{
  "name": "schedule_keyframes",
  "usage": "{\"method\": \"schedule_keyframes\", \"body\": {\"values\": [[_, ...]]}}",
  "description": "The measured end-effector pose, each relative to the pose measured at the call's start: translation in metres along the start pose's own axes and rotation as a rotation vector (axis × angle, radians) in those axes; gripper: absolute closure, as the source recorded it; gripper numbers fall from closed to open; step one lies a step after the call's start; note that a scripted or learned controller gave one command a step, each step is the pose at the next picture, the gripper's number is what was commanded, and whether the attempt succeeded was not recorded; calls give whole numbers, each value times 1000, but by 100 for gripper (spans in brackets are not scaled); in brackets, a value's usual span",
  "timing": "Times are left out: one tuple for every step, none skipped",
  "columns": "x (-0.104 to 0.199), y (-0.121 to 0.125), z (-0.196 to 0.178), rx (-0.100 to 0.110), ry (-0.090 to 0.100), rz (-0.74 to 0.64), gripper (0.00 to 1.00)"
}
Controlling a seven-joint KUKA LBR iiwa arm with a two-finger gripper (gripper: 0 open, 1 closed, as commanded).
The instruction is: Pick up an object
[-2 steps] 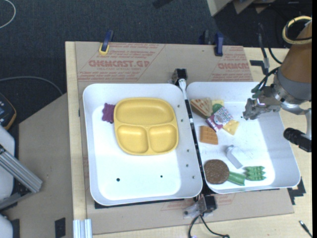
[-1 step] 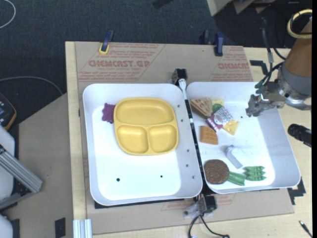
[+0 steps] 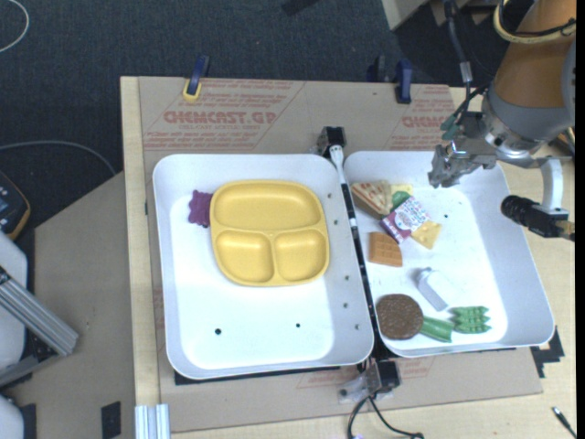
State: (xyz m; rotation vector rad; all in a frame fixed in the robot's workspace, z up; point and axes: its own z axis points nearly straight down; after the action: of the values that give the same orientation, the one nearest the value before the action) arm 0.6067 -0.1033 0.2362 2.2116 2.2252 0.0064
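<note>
End effector point(image 3: 445, 174) sits at the far edge of the right bin point(image 3: 512, 273), up near its back wall, and how wide it stands I cannot tell from this slant; nothing shows in its grip. The candidates all lie nearer the camera: a sandwich wedge point(image 3: 370, 196), a colourful packet point(image 3: 408, 216) overlapping a yellow cheese piece point(image 3: 428, 235), an orange cracker point(image 3: 385, 250), a small grey block point(image 3: 431, 289), a brown patty point(image 3: 399, 316) and green pea pods point(image 3: 457, 322). Here's the danger: the packet, cheese and sandwich crowd together, so a drop there could nudge one aside or pinch two. Descending where it is likely means closing on bare plastic or clipping the bin wall. The arm point(image 3: 535, 71) reaches in from the right, wrist tipped downward. The left bin point(image 3: 183, 273) carries a yellow divided tray point(image 3: 270, 231) and a purple piece point(image 3: 199, 208).
</note>
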Motion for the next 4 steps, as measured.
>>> {"method": "schedule_keyframes", "body": {"values": [[35, 39, 17, 2, 1, 1, 100], [73, 59, 9, 1, 1, 1, 100], [63, 53, 4, 4, -1, 7, 100], [54, 55, 5, 3, -2, 7, 100]]}}
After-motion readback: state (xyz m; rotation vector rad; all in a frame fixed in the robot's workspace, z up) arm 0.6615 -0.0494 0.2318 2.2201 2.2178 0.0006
